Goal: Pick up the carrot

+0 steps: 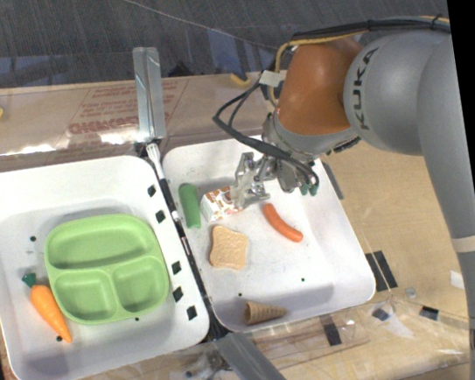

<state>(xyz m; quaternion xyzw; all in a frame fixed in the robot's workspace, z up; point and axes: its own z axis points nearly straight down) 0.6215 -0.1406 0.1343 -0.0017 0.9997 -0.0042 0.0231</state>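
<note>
Left bin (1, 264): carrot (49, 312) lies on the floor against the left wall, just beside the green 3-compartment plate (106, 266). Green top points up-left, orange tip down-right, so the long axis runs on a diagonal, roughly along the plate's left edge. Narrow gap between plate and wall, tight for fingers.

Right bin (353, 256): green cylinder (189, 205) near the divider, small red-white packet (219, 203), toast slice (228, 248), ice cream cone (263, 312) near the front wall, sausage (282, 222) mid-bin.

Gripper (252, 184) hangs over the right bin's back half, just beside the packet and above the sausage. Can't tell how wide it's spread from this angle; nothing visibly held.

Key relation: carrot is well to the left and nearer the camera from the gripper, across the divider and past the plate. 1 arm, wrong bin. My read: needs a full traverse left, then wrist turned so the jaws close across the carrot's diagonal, not along it. Risk: the orange sausage is a lookalike right under the tool.
</note>
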